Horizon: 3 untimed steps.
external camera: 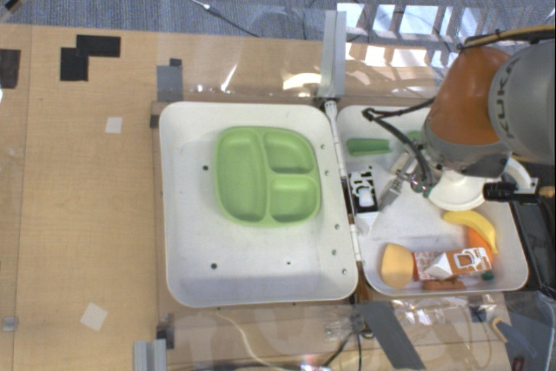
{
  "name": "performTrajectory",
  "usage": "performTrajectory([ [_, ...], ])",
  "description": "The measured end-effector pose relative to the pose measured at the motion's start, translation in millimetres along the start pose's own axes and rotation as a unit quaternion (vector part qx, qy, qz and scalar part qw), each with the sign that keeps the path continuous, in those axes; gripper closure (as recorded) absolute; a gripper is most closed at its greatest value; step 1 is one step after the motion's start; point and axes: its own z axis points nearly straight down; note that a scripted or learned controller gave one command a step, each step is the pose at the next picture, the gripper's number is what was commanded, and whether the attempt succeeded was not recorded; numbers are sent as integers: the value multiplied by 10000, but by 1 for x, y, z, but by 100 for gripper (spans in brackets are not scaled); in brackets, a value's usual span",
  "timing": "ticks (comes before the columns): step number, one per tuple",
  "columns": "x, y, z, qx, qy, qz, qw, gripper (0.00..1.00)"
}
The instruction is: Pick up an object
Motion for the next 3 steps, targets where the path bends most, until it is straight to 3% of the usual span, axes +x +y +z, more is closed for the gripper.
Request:
performTrajectory([
  [2,9,-10,-1,-4,-2,1287,9917,0],
  [3,-54,24,4,-49,52,1625,9867,0],
])
